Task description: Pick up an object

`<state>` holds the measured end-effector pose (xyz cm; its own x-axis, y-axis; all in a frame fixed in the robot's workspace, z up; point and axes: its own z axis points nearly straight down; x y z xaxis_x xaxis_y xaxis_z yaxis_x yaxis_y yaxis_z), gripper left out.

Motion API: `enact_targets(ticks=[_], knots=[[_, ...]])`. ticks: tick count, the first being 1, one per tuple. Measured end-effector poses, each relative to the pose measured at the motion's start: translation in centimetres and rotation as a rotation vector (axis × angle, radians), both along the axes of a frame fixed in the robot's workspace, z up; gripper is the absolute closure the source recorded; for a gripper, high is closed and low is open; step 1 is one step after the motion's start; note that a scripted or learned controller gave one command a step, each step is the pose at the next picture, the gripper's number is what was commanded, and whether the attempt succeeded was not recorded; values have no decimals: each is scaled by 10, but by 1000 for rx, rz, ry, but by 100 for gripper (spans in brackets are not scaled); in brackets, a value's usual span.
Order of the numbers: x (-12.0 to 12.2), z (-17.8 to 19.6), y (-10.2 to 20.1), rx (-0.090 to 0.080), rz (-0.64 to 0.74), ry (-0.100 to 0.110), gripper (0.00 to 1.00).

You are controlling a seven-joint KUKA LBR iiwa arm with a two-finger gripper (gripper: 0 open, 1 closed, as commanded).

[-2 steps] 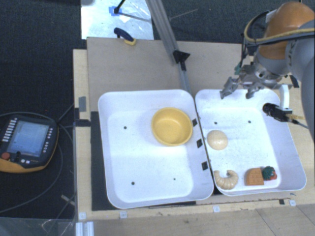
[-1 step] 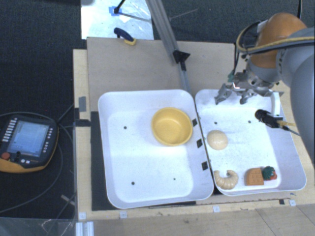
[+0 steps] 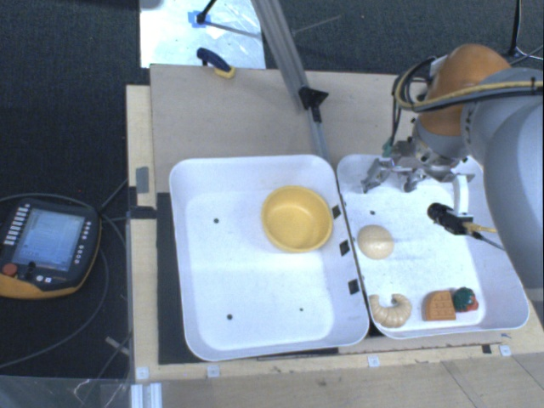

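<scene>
1. Right bin [image 3: 501,308]: work here, directly beneath the gripper [image 3: 393,177].
2. Yellow bowl [image 3: 297,218]: off to the gripper's left in the other bin; leave alone.
3. Cream ball [image 3: 375,241]: nearest target, just below the spread, empty fingers; descend centred over it before closing.
4. Croissant [image 3: 390,310], orange cracker [image 3: 439,306]: farther off, near the front rim.

light: bright, even, cool-toned | glare: white bins [image 3: 255,330] nearly blown out — a floor patch [image 3: 183,19] at top shines pale blue | shadows: faint | focus: slightly soft — coarse, low-resolution detail
</scene>
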<state>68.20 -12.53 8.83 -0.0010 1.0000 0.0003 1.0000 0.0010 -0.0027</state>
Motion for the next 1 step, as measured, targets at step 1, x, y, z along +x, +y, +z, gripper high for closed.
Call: enact_targets(ticks=[1], knots=[[2,14,0,-1,1,-6,100]])
